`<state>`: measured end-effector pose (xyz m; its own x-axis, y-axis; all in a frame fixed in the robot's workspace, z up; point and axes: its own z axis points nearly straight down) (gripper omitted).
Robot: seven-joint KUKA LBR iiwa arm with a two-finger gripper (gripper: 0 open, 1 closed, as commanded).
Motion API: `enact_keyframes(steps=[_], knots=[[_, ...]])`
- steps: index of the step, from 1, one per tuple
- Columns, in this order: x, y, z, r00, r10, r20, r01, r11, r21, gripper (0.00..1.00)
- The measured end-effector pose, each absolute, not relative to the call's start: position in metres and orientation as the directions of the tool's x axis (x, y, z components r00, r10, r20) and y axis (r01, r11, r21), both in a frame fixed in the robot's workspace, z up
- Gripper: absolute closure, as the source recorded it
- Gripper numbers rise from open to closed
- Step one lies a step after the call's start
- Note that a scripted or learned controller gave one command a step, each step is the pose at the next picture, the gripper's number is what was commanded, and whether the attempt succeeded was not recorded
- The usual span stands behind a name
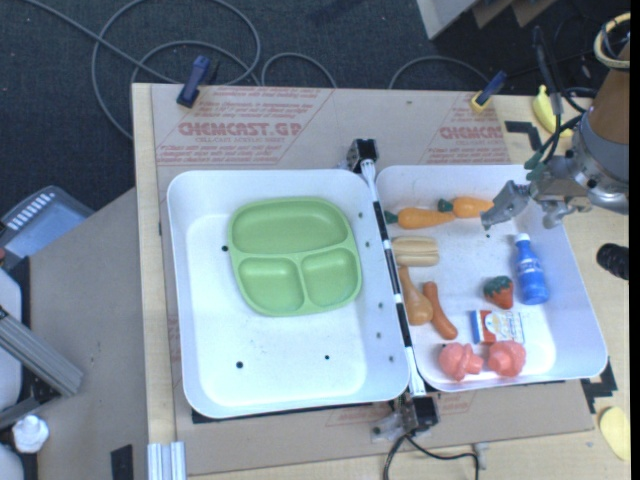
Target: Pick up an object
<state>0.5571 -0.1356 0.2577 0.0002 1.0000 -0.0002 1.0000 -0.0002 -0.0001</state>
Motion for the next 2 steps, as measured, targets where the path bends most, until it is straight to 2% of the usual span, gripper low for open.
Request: enact_keyframes(steps=[1, 2], knots=[[0.534, -0.176, 0.14, 0.001, 1.0, 0.0, 1.0, -0.001, -0.002, 0.0], [0.493, -0.155, 0.084, 0.001, 1.0, 0.001, 1.0, -0.001, -0.002, 0.0]])
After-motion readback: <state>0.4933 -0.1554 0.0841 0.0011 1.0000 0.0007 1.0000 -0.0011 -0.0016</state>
